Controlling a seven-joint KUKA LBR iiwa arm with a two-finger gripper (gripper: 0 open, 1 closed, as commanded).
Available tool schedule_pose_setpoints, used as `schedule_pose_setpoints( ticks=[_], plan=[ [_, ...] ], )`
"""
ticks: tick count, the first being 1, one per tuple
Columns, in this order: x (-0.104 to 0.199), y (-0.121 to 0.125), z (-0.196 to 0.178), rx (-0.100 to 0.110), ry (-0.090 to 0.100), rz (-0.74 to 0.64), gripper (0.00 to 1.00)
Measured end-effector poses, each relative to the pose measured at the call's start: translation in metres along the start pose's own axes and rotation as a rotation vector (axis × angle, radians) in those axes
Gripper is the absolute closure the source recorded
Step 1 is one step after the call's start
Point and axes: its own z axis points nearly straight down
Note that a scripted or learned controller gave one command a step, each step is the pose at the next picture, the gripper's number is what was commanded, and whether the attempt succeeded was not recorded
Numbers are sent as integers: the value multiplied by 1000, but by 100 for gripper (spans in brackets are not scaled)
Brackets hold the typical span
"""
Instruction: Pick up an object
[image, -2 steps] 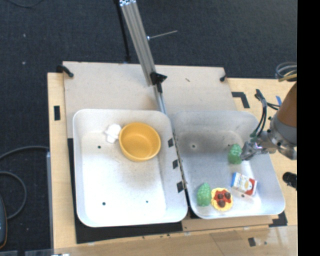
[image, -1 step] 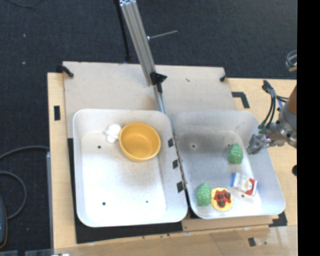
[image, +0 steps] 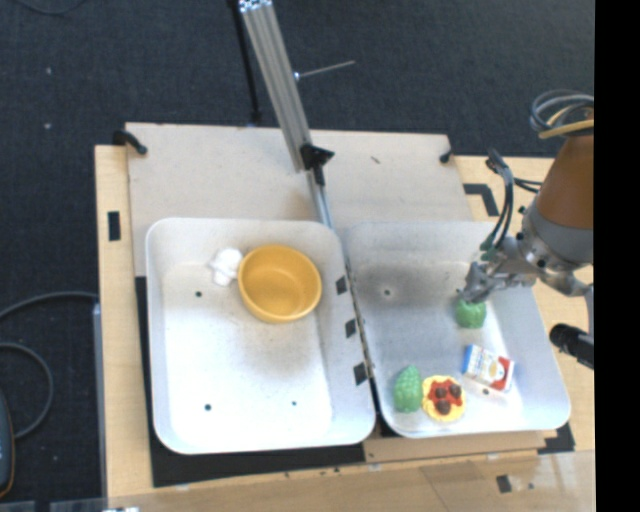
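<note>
Green round object (image: 471, 314) sits in the right bin (image: 420, 250), toward its far right side, well apart from the other pieces. The gripper (image: 472, 293) is directly above it, tip touching or nearly touching its top; we cannot tell how the hand is set, wide or narrow, from this slant.

Nearer the front rim we note a small carton (image: 488, 369), a yellow plate-like toy with red bits (image: 444, 397) and a green leafy piece (image: 406, 389), the last two just beside each other. The left bin (image: 180, 420) holds a yellow bowl (image: 280, 283) with a white lump (image: 226, 264) touching its rim.

We judge the step to be the descent onto the green object. To do it well: stay centred, since a round body may roll away; go low enough to straddle its widest part before closing.
</note>
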Motion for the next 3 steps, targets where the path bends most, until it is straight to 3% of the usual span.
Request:
schedule_pose_setpoints(
  ticks=[3],
  plan=[
    [167,11,-20,-1,0,-1,100]
  ],
)
